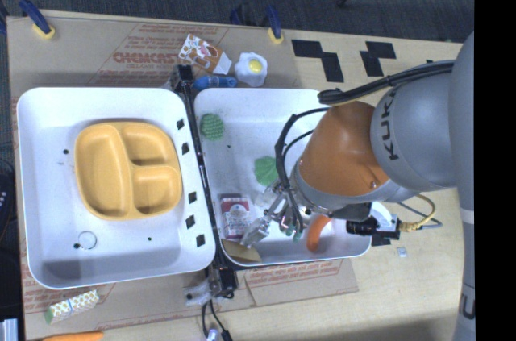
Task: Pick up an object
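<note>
My gripper (268,223) is low in the right bin (242,101), near its front edge, under the orange wrist band. It stands open, and I see nothing held between its fingers. A red and white packet (233,215) lies just left of it. An orange carrot-like piece (317,233) lies just right of it. A tan flat piece (242,252) rests at the bin's front wall below the gripper. Behind the gripper a green leafy item (265,168) is partly covered by the wrist. A round green item (211,125) sits at the bin's back left.
The left bin (40,251) holds a yellow divided tray (127,168). Behind the bins lie a snack packet (197,51), a blue item (214,81) and a white and yellow item (251,68). The arm's bulk covers the right bin's right half.
</note>
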